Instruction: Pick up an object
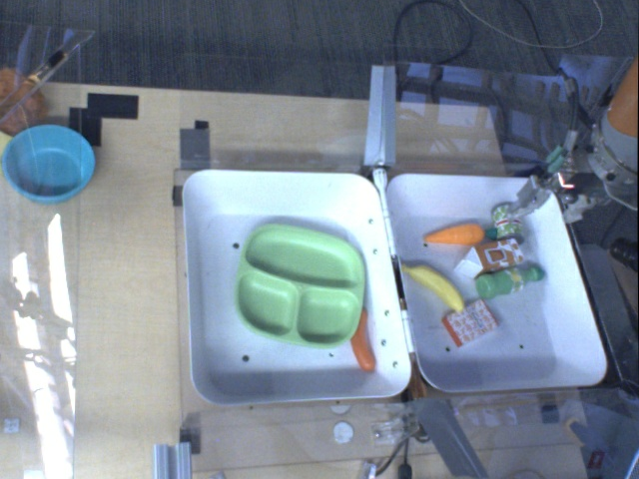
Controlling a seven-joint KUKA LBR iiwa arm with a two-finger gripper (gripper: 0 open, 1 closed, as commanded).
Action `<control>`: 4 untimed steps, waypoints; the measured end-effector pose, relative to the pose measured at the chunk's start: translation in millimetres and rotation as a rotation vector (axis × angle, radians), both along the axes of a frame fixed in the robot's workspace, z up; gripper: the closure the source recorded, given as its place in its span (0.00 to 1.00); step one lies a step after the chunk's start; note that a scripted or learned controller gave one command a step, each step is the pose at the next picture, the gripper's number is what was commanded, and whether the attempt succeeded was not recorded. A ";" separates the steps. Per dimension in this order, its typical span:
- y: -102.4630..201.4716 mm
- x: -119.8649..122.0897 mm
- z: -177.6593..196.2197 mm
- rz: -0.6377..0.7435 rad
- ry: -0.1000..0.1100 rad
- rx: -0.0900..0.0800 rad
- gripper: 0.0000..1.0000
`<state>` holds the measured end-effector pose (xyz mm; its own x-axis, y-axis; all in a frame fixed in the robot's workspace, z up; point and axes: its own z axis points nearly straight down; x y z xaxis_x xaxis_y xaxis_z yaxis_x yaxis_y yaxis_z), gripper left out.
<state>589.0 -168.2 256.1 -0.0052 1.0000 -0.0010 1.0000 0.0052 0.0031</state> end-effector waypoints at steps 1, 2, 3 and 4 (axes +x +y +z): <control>59.6 29.1 -108.8 0.019 0.000 0.001 0.00; 53.8 81.8 -166.7 0.278 -0.002 -0.002 0.00; 70.4 42.8 -167.8 0.358 -0.006 -0.001 0.00; 71.8 45.7 -154.0 0.360 -0.015 -0.002 1.00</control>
